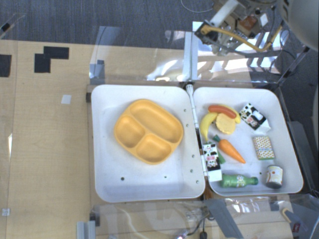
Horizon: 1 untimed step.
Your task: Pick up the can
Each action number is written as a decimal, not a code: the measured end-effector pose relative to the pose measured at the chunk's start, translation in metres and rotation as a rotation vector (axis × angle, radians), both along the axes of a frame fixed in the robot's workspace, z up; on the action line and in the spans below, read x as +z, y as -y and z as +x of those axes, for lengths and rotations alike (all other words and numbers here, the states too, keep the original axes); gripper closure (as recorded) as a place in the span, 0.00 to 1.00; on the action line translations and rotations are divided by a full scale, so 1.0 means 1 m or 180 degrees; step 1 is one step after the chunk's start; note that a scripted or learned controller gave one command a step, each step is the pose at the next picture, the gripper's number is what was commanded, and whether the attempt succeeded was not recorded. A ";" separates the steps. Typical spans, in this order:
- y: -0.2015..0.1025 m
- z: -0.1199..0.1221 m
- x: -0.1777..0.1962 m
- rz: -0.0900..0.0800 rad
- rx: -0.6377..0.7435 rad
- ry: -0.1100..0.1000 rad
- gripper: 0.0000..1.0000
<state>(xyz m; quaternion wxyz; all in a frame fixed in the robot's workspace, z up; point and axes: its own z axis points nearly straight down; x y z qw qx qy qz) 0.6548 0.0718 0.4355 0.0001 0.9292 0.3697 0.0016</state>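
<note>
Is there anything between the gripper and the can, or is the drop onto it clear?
Nothing visible blocks it. The gripper hangs beyond the bins' far edge; the can stands in the right bin's near right corner, top uncovered. Closest neighbours, the green bottle and cracker box, sit apart.

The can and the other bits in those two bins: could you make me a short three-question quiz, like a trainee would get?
1. True or false: the can lies in the same bin as the yellow plate.
2. What lies just left of the can? A) green bottle B) carrot C) banana
3. Fill in: the gripper hangs beyond the bins' ____ edge.

Key: 1 false; 2 A; 3 far.
</note>
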 end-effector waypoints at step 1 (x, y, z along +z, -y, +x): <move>0.000 0.000 0.000 0.0000 0.0002 0.0000 0.00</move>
